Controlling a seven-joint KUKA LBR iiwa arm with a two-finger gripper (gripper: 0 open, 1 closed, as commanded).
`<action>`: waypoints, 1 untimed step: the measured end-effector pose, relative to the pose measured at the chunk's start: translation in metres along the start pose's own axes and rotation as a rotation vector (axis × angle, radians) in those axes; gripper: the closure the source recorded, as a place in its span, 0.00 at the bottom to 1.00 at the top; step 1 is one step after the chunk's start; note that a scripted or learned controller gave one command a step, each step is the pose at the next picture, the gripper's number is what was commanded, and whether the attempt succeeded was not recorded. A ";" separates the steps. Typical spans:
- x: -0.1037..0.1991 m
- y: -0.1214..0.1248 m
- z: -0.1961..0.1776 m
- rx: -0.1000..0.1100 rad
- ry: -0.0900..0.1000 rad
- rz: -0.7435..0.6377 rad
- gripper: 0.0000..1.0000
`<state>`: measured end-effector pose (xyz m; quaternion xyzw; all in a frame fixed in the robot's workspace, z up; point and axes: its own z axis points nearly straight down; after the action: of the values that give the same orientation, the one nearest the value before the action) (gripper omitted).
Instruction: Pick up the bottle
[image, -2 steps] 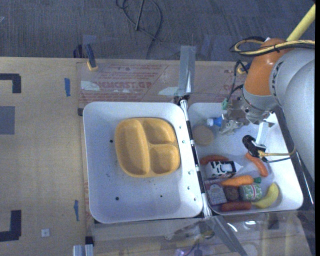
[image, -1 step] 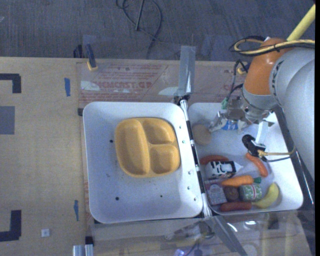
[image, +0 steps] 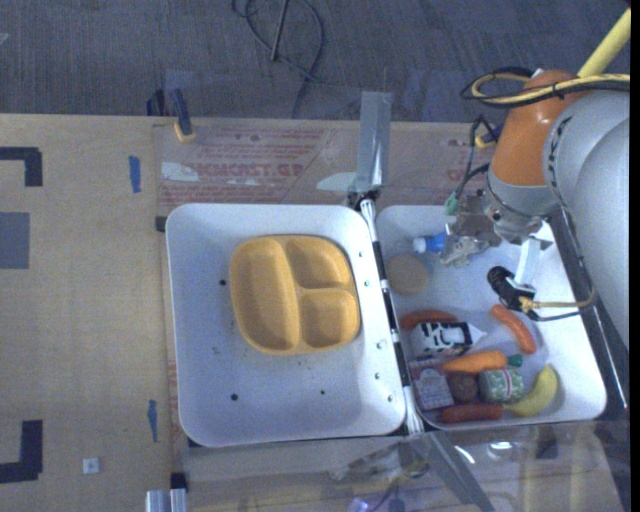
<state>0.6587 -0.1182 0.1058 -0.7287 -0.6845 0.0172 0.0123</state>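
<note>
Claw over the bottle, top of the right-hand bin.

Hanging low at the upper middle of the right bin (image: 590, 395), my claw (image: 462, 243) sits right at the bottle (image: 431, 243), which lies on its side with its blue cap pointing left toward the wall between the bins; my own metal covers most of its body, so I cannot tell whether anything is pinched, nor how my grip stands. I judge I am here because the bottle lies apart from the rest: the round brown disc (image: 407, 272) is just below it, while the carrot (image: 474, 361), the sausage (image: 514, 327), the banana (image: 538, 392) and the small cartons crowd the bin's lower half. The yellow divided plate (image: 295, 293) rests alone in the left bin (image: 200, 330), well clear of my reach.
</note>
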 end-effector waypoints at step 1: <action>0.001 0.000 0.000 -0.001 0.000 0.000 0.00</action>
<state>0.6590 -0.1176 0.1062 -0.7286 -0.6847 0.0169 0.0121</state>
